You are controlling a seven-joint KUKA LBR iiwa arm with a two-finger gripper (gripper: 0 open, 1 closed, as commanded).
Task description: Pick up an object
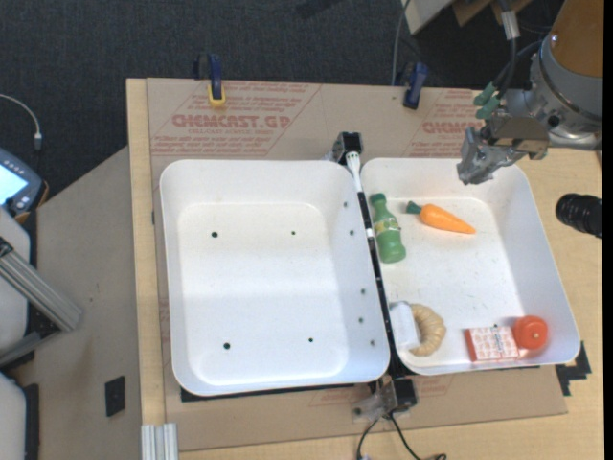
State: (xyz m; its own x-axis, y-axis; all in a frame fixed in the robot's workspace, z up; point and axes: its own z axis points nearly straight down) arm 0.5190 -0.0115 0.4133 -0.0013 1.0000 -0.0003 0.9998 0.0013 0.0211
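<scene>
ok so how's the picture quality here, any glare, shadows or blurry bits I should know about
Camera view: lighting is even and soft; the left bin reads bright white with mild washout but no hard glare. Faint shadows sit under the carrot and green bottle. The pincer looks slightly soft at the right bin's top rim, so its fingers are hard to make out. Small print on the red box is unreadable.

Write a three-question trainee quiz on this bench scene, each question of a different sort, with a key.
1. True or false: the carrot lies in the right bin.
2. Which item lies against the divider between the bins? A) green bottle B) red ball C) red-and-white box
3. Fill in: the gripper hangs over the right bin's ____ rim.

Key: 1 true; 2 A; 3 far.
</scene>
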